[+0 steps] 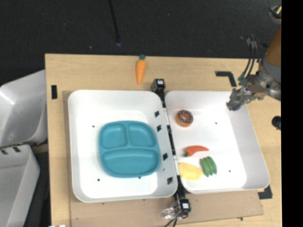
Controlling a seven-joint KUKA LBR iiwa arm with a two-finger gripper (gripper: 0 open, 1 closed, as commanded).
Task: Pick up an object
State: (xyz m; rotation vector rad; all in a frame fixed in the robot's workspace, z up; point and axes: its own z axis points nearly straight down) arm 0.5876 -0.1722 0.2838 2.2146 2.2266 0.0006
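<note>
The gripper [235, 101] is hovering over the right bin's [236, 174] upper right corner. Inside this bin, a donut [184, 117], a red pepper [195, 150], a yellow piece [190, 171] and a green piece [208, 166] are lying. A teal divided plate [128, 148] is occupying the left bin [80, 174]. A carrot [140, 70] is lying on the bench [94, 70].

Wood bench [94, 70], 2 white bins [80, 126] [246, 141], toy carrot [140, 70] behind.

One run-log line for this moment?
end effector: over right bin's far right rim | holding: nothing visible | donut, pepper: untouched
</note>
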